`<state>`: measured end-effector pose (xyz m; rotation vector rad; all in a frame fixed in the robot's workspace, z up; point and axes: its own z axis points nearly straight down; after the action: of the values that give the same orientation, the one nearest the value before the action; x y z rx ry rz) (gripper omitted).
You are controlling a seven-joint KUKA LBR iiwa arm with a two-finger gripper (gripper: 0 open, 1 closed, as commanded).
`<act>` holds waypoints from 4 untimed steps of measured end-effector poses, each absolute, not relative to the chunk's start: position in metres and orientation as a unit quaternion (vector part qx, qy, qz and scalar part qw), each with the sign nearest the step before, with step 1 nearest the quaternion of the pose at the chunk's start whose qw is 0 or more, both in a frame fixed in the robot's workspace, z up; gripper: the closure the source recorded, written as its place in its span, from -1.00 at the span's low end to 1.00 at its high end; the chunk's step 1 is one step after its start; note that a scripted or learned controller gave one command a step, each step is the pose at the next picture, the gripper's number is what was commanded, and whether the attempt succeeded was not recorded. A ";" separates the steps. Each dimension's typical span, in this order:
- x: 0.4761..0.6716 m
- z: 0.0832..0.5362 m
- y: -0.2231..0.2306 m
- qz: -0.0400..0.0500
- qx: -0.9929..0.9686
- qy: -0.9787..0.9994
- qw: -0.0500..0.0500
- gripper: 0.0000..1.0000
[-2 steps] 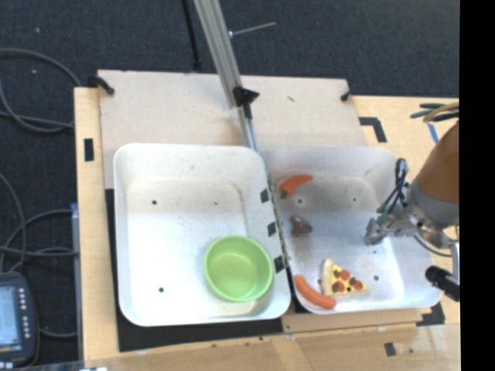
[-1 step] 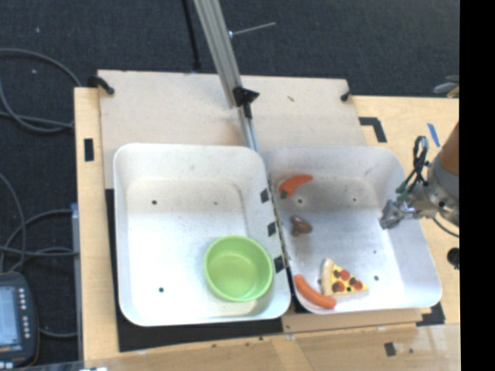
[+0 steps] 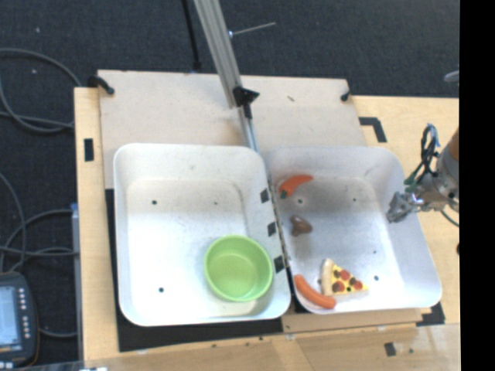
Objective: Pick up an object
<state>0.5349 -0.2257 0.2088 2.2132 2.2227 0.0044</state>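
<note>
The right bin [image 3: 402, 242] holds an orange carrot-like piece [image 3: 295, 183] at its far left, a small brown lump [image 3: 301, 225] below it, a pizza slice toy [image 3: 339, 278] near the front, and an orange-red sausage [image 3: 315, 291] at the front left corner. A green bowl [image 3: 238, 267] sits in the left bin [image 3: 155, 207] at its front right. My gripper [image 3: 400, 205] hangs at the right bin's right rim, away from all the objects. Nothing shows between its fingers.
A slanted aluminium bar [image 3: 220, 49] reaches from the top down to the seam between the bins. Cables lie on the dark floor at the left, and a small screen device [image 3: 15, 317] sits at the bottom left.
</note>
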 end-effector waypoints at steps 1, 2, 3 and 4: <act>0.532 0.213 -0.163 0.001 0.704 0.710 0.001 1.00; 0.529 0.228 -0.114 0.002 0.704 0.710 0.000 1.00; 0.533 0.239 -0.058 0.002 0.704 0.711 0.001 1.00; 0.535 0.235 -0.005 0.001 0.704 0.710 -0.001 1.00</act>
<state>0.5349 -0.0052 0.2352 2.2129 2.2316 0.0023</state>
